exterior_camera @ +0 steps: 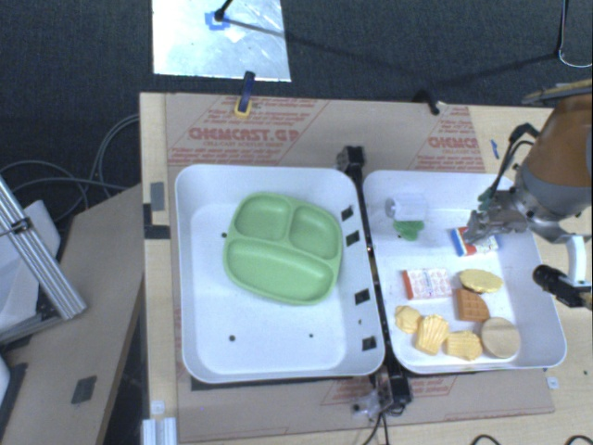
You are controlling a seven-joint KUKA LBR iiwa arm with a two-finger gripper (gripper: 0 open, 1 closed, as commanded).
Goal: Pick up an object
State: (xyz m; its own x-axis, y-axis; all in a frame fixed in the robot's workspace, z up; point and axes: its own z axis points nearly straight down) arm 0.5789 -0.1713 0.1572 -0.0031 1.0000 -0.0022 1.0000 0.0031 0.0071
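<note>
So the counter (pixel 306 123) carries two white bins side by side; the left bin (pixel 199 276) holds just a green divided plate (pixel 282 247) sitting about mid-bin, tipped a bit toward the far edge; the right bin (pixel 547 341) is where all the small stuff is, and that's where the arm (pixel 563 160) comes in over the right edge.

The pincer (pixel 482 222) is down low near the right bin's far right side, right on top of a small red, white and blue packet (pixel 466 242); honestly can't tell how wide it's spread or whether it has anything, the wrist blocks the view; looks to me like the packet is the target.

Rest of the bin, big to small: a round tan cookie (pixel 500 337) at the near right corner; a pink wrapped snack (pixel 426 283) mid-bin; a brown waffle square (pixel 471 305) and a yellow chip (pixel 480 280) just beside it; three yellow crinkly pieces (pixel 432 331) along the near edge; a green bit (pixel 409 230) with a clear piece (pixel 404 206) toward the far left.

What could go wrong imo: the packet lies flat and thin, so it could slide out or get pushed along the floor instead of lifted; it's also near the yellow chip, so a slightly off close might nudge that; and the bin wall is near enough on the right to snag.
</note>
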